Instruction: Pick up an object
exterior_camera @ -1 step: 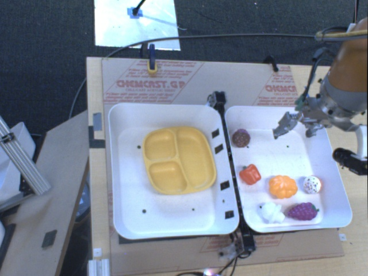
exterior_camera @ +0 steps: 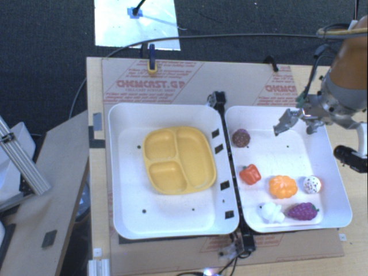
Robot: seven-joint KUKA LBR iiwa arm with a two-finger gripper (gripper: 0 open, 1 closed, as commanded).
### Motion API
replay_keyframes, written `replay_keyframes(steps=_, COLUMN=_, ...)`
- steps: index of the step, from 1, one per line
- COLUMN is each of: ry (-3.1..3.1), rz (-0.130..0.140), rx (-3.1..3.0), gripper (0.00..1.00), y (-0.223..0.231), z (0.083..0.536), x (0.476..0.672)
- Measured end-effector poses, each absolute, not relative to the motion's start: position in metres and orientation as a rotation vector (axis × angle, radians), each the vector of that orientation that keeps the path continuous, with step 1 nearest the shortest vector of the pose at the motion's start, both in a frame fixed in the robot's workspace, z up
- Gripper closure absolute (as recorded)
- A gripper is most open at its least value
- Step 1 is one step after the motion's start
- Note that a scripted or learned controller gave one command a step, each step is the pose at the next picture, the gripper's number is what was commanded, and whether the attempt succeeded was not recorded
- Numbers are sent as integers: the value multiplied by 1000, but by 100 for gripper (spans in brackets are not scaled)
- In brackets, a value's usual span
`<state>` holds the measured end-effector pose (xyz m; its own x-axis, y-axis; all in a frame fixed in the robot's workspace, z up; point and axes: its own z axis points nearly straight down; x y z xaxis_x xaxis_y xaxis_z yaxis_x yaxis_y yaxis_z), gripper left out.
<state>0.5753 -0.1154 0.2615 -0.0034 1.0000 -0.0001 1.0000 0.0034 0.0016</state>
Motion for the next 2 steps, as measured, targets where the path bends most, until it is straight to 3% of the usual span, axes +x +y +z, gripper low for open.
replay_keyframes(steps=2, ry=2224, rz=-2, rx=2222, gripper=0, y=-128, z=166, x=565)
